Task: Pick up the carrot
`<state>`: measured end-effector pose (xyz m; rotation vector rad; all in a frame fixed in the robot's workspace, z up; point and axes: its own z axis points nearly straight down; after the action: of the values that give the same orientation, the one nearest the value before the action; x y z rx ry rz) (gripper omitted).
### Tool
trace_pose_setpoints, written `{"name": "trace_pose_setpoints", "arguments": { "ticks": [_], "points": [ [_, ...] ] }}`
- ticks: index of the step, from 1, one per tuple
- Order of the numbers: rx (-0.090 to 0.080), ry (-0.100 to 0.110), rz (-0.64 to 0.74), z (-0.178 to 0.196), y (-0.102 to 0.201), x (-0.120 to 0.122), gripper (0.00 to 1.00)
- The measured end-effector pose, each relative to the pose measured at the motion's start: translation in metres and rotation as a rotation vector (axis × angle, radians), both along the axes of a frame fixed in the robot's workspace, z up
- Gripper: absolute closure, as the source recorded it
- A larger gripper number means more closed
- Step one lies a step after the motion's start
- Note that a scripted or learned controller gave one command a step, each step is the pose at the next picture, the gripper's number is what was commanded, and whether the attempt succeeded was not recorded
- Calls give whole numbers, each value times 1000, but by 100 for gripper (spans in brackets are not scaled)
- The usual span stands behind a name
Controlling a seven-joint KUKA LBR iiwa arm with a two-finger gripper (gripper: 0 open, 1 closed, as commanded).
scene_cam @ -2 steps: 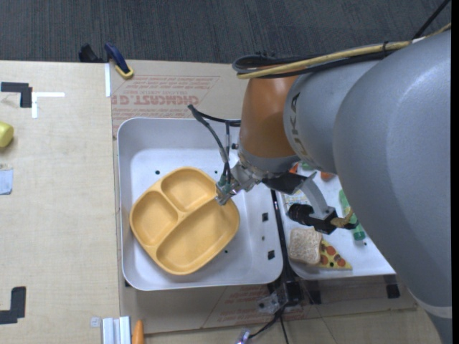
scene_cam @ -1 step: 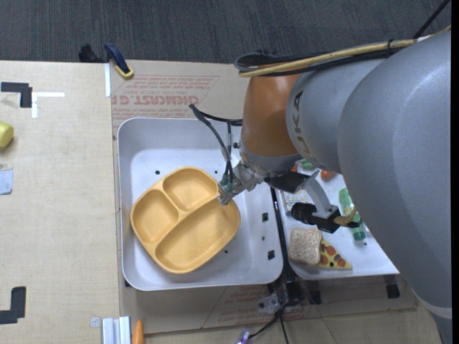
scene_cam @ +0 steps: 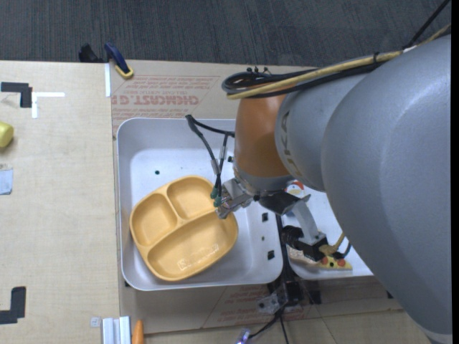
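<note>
My gripper (scene_cam: 226,202) hangs low over the left bin (scene_cam: 136,156), at the right rim of a yellow three-part plate (scene_cam: 183,224) that lies in it. Grey metal parts with teal tips touch or nearly touch that rim. Above the gripper stand the orange wrist band (scene_cam: 259,138) and the thick grey arm (scene_cam: 373,163), which cover most of the right bin (scene_cam: 308,267). On the visible corner of the right bin lies a small flat tan piece with red dots (scene_cam: 334,262); I cannot tell what it is.
Both bins rest on a cardboard sheet (scene_cam: 165,92) on the pale bench. A blue and yellow clamp (scene_cam: 118,59) sits at the cardboard's far left corner. A yellow-green object (scene_cam: 4,135) lies at the left edge. A small orange tip (scene_cam: 136,328) shows at the bottom.
</note>
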<state>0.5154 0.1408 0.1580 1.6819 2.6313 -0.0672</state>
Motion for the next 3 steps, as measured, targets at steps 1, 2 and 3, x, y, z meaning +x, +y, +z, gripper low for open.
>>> {"name": "trace_pose_setpoints", "arguments": {
  "ticks": [1,2,3],
  "points": [
    [38,-7,-263,10,-4,-39,100],
    [30,-4,200,-53,-16,-35,100],
    [41,-14,546,-60,-20,6,100]
  ]
}}
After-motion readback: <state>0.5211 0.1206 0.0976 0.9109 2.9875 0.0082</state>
